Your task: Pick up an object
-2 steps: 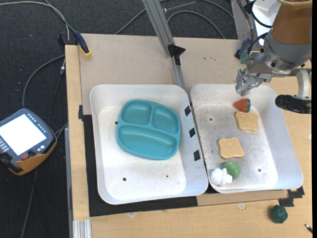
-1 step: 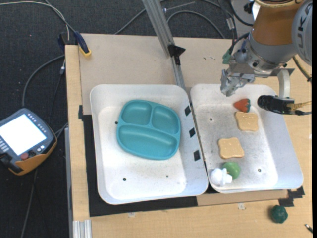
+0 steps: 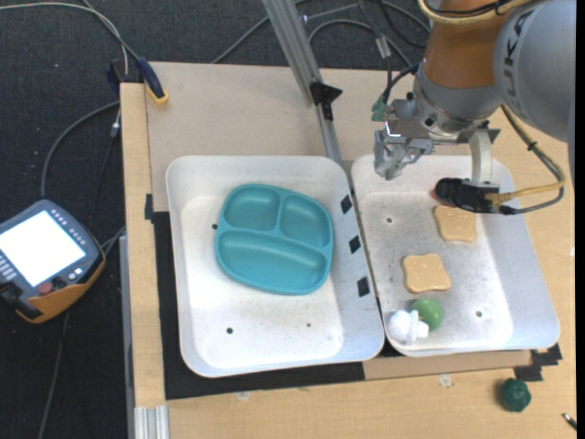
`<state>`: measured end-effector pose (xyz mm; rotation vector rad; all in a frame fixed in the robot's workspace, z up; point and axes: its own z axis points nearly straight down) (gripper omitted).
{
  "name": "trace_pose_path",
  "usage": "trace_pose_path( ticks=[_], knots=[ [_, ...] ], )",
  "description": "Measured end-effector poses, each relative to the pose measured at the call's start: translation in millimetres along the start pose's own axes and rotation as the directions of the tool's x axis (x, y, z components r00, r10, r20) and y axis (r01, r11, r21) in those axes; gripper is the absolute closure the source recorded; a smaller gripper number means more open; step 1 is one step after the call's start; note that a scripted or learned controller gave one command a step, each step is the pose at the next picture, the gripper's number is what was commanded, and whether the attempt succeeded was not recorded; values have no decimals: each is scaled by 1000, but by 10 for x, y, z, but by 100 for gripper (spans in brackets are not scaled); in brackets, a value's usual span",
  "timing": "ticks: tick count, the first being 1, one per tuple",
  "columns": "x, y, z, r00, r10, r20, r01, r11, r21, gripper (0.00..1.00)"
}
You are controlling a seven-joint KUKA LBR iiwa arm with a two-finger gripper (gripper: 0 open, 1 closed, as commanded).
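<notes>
Objects in the right bin (image 3: 539,291): two tan biscuits (image 3: 426,273), one green-and-white toy (image 3: 417,320). Left bin (image 3: 196,337): one teal divided plate (image 3: 273,238). Gripper (image 3: 393,165) above the right bin's far left corner, fingers slightly parted, holding nothing.

Both white bins (image 3: 265,355) appear to be smooth plastic with a soft sheen, speckled with dark grit. The teal divided plate (image 3: 273,238) looks to be matt plastic. The surface (image 3: 228,108) is seen as pale wood, unvarnished and flat in finish. The two tan toast-shaped pieces (image 3: 426,273) look matt and slightly grainy. The arm (image 3: 475,35) is finished in glossy orange and smooth grey casing, and the gripper (image 3: 395,158) is seen as bare, dull metal.
</notes>
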<state>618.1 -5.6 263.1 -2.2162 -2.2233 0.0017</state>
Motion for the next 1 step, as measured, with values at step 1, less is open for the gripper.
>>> trace_pose_path(
  ticks=[1],
  knots=[
    [582, 51, 184, 1000, -3, -2, 3, 1000, 1, 100]
  ],
)
